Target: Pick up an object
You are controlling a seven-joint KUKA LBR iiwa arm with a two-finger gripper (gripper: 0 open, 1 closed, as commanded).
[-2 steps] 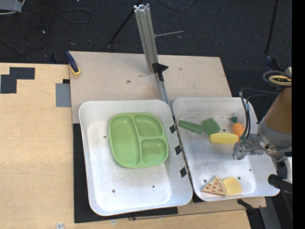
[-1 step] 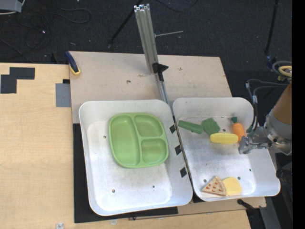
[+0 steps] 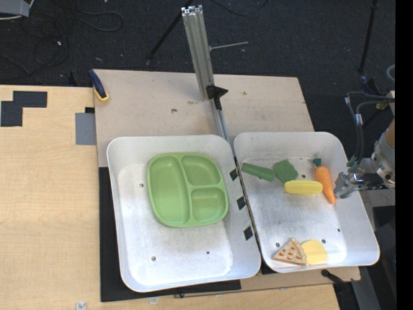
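Observation:
The right bin holds an orange carrot, a yellow corn-like piece, two dark green pieces, a pizza slice and a pale yellow block. My gripper hangs at the bin's right rim, just right of the carrot, with nothing visibly between its fingers. The grey arm comes in from the right edge.
The left bin carries a green divided plate. An aluminium post rises behind the bins. A wooden table lies to the left, with cables on the dark floor beyond.

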